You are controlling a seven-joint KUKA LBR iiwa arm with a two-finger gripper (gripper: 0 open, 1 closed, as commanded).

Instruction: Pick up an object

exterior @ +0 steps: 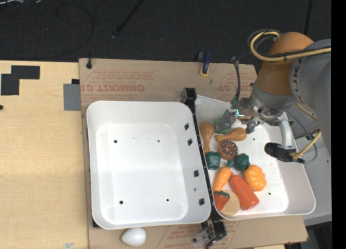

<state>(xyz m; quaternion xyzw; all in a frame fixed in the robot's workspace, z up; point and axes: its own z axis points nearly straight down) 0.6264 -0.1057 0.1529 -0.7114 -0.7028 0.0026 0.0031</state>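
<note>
the toys lie heaped in the right bin (303, 199): a small squash (235, 133), a doughnut (228, 148), a carrot (221, 178) and a little pumpkin (255, 177). nothing is lifted yet. the claw (226, 121) hangs low just above the squash; whether it pinches anything cannot be told. the left bin (97, 161) lies beside it, and a white egg (133, 236) rests on the bench (38, 177).
</note>
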